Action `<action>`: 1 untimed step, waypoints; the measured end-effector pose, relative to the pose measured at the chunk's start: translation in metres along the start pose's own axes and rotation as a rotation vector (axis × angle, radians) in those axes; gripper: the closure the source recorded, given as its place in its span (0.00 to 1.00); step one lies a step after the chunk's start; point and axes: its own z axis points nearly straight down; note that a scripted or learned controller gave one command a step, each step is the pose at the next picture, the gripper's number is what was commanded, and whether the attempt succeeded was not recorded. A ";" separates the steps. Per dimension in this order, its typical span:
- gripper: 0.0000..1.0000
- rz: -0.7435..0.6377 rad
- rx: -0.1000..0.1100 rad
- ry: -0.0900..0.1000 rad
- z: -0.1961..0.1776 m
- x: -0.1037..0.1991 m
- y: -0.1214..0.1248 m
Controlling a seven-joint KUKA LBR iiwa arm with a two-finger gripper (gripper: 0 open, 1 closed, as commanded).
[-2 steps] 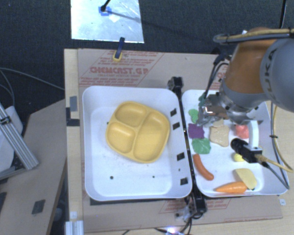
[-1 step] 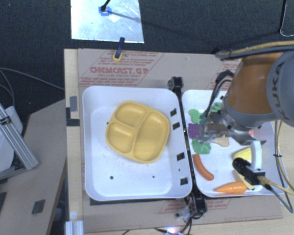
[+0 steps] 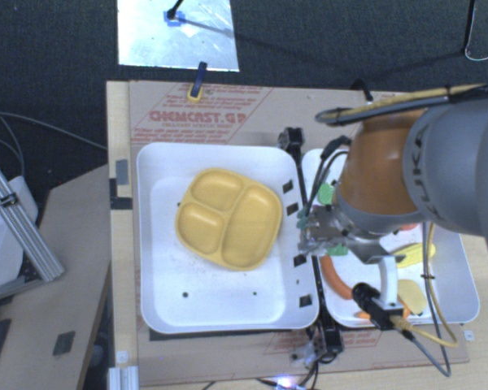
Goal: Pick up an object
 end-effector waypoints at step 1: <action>1.00 0.003 -0.006 -0.002 0.020 -0.003 0.048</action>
